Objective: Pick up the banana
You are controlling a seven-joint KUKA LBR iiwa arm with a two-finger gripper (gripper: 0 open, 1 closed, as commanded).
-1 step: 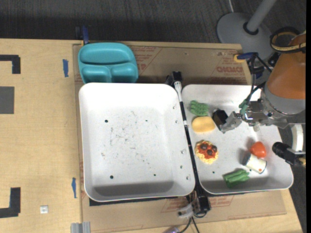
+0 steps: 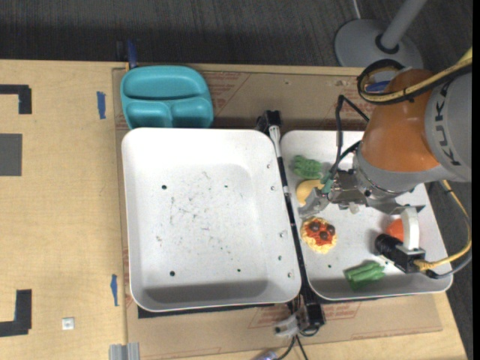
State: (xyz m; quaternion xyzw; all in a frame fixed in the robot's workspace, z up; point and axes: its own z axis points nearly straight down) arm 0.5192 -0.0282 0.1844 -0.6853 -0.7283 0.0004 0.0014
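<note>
Gripper [image 2: 318,199] sits low over the right bin [image 2: 352,280], near its left wall; jaw state cannot be determined. Banana [image 2: 304,192], yellow, lies just beside the gripper against that left wall, between a green item [image 2: 305,166] and a pizza toy [image 2: 319,234]

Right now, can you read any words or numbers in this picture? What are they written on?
"KU": big dark letters on the grey robot arm, at the right edge, cut off by the picture's border so the rest cannot be read.
Faint reddish print on the cardboard behind the bins: too blurred to read.
Nothing readable on the white bins, the teal tray or the toy food.
</note>
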